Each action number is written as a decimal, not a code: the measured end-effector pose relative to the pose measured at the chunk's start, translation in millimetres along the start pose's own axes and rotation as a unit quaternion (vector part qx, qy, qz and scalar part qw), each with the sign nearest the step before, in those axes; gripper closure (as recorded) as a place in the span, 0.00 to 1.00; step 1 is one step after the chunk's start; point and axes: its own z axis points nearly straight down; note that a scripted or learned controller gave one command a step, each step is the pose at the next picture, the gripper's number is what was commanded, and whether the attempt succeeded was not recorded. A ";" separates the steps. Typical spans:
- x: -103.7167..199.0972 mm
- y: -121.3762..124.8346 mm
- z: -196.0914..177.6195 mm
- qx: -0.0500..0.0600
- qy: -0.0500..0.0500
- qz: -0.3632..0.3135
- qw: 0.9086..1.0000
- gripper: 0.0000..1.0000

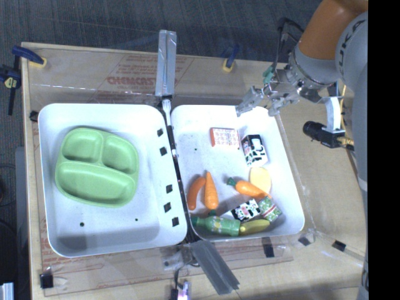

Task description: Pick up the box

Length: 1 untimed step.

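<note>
Two white bins are seen side by side; the left bin (94, 236) carries a green divided tray (98, 165); the right bin (289, 167) carries the box (224, 137), small, flat, orange-red and white, its print too small to be read; the gripper (259, 99) is poised above the bin's far rim, fingers spread apart and clasping nothing; the box lies near, just below-left of the fingertips, untouched.

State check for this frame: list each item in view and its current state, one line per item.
gripper: above the right bin's far rim, holding nothing.
box: lying flat in the right bin, untouched.
green tray: resting upright in the left bin.
cow-print carton: lying in the right bin, beside the box.
two carrots: lying side by side in the right bin.
green bottle: lying on its side at the near wall.
</note>
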 end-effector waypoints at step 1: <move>3.0 26.3 121.3 0.000 0.000 -0.056 0.998 0.00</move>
